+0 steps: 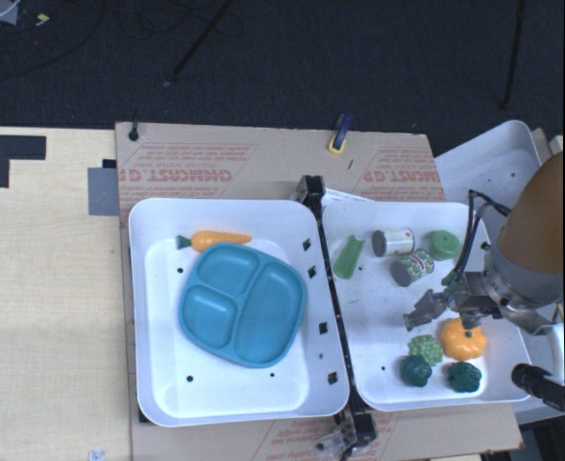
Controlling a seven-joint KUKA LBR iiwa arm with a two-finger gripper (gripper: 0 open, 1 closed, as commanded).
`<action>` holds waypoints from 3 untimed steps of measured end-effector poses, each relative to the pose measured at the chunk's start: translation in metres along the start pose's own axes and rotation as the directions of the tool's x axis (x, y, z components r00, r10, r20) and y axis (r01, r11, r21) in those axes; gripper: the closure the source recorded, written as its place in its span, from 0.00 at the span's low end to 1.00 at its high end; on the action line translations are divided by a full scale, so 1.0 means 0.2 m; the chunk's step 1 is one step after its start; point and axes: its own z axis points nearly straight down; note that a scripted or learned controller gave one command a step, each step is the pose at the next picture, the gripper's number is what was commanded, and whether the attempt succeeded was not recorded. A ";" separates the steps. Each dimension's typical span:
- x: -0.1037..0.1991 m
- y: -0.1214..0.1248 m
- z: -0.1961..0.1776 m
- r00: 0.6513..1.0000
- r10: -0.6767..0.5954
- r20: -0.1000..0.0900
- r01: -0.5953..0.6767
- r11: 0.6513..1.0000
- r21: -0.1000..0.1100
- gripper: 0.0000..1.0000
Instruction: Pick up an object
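- Orange pumpkin-shaped toy (462, 340) seen in right bin (379, 382), near its front right corner, directly below gripper (453, 307).
- Gripper poised over it; finger state impossible to tell, nothing visibly pinched.
- Just beside toy: light green knobbly piece (424, 348), two dark green pieces (416, 371) (463, 377).
- Farther back: grey can (393, 242), green stick (348, 256), green round piece (443, 245).
- Left bin (158, 373): blue divided plate (242, 303), carrot (219, 241) touching its rear edge.
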 end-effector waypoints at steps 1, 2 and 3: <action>0.00 0.01 -0.03 1.000 -0.002 0.002 0.002 1.000 -0.012 0.00; 0.03 -0.01 0.20 1.000 -0.003 0.000 0.003 1.000 -0.006 0.00; 0.06 -0.01 0.52 1.000 -0.003 -0.001 0.003 1.000 -0.004 0.00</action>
